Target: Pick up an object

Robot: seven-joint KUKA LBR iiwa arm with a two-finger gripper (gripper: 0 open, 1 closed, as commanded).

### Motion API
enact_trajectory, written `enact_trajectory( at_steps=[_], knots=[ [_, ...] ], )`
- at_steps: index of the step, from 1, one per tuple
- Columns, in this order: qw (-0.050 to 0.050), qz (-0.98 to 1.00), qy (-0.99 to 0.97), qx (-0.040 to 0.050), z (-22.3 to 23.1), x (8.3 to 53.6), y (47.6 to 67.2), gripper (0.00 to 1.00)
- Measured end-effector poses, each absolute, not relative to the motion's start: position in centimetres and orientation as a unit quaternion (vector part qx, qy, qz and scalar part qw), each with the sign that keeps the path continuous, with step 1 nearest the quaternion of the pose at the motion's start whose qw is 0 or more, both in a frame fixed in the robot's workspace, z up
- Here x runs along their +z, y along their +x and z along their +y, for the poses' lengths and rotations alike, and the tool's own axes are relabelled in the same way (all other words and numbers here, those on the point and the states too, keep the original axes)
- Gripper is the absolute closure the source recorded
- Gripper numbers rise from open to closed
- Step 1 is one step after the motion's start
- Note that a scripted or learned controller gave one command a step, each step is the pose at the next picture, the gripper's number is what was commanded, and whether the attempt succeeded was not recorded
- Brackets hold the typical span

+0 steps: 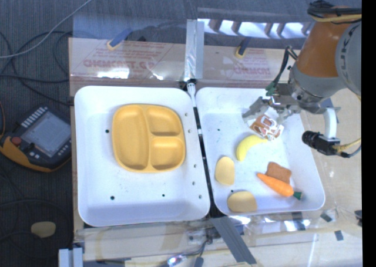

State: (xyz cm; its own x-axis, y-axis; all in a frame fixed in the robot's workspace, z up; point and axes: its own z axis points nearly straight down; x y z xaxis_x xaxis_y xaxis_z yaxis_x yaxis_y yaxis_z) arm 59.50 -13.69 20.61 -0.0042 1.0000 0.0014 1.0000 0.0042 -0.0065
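Tool (271, 112) at the end of the grey-and-orange arm (326, 54) hangs over the far part of the right bin (311, 169); whether it is spread or pressed together cannot be told. An orange-and-white packet (265, 126) sits just under it. Nearer lie a banana (248, 145), a pale round piece (225, 170), a brown block (278, 171) touching a carrot (277, 185), and a tan piece (241, 201) against the near wall. A yellow divided tray (148, 138) sits centred in the left bin (94, 195), with bare white floor around it.
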Motion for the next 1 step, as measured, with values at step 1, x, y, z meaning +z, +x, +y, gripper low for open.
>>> enact_trajectory(
  at_steps=[1],
  knots=[
    [-0.014,-0.717,-0.697,-0.0066,-17.13,12.15,61.8,0.0]
  ],
)
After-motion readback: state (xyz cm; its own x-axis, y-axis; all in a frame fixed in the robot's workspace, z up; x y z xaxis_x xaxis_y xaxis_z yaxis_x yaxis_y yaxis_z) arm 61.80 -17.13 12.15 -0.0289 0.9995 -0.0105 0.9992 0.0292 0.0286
